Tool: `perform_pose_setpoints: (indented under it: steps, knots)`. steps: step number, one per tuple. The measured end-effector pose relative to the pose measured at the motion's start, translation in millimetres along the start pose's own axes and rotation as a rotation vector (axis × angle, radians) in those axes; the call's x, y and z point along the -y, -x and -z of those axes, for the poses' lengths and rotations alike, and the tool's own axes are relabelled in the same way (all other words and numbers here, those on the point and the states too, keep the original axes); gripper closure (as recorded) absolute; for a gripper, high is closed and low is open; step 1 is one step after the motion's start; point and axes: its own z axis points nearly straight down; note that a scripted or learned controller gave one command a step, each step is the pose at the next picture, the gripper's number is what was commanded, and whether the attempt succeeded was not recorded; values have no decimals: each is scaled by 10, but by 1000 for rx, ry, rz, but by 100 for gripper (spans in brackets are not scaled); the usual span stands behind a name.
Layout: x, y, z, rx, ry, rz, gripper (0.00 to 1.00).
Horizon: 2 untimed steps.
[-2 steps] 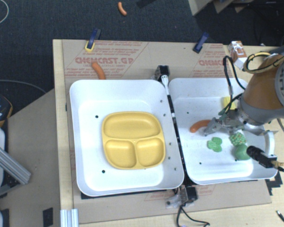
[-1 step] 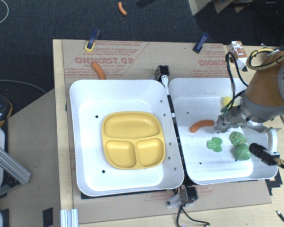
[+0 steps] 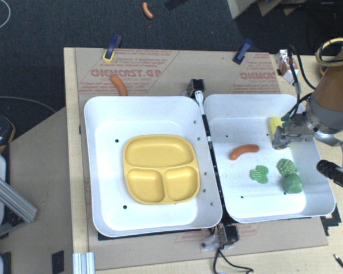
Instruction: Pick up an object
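Right bin, near side: a knobbly green toy (image 3: 292, 183) lies close to the near right corner of the right-hand white bin (image 3: 263, 211), with a paler green, textured piece (image 3: 286, 166) just behind it, the two touching or nearly so.
Beside them: a small green leafy toy (image 3: 259, 174) sits apart to their left on the bin floor.
Left bin: a yellow three-compartment tray (image 3: 160, 168) rests in the middle of the left-hand white bin (image 3: 103, 124), its compartments bare.
Right bin, middle: an orange toy sausage (image 3: 243, 151) lies alone, left of the gripper and not touched by it.
Gripper: the grey gripper (image 3: 280, 138) hangs low over the right bin's far right part, the arm entering from the right; whether its fingers are parted or closed cannot be told.
Yellow object: a yellow piece (image 3: 272, 124) shows just behind the gripper, partly hidden by it.
Bench, far edge: a second orange sausage (image 3: 119, 85) lies on the cardboard behind the left bin.
Floor beyond: a third orange piece (image 3: 147, 9) rests on the dark carpet.
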Motion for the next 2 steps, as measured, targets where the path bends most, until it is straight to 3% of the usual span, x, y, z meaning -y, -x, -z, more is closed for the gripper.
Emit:
perform_pose_setpoints:
  steps: [1,2]
  knots:
    - [-28,-32,640,0,2,1,100]
    - [-35,-31,636,-1,-3,1,100]
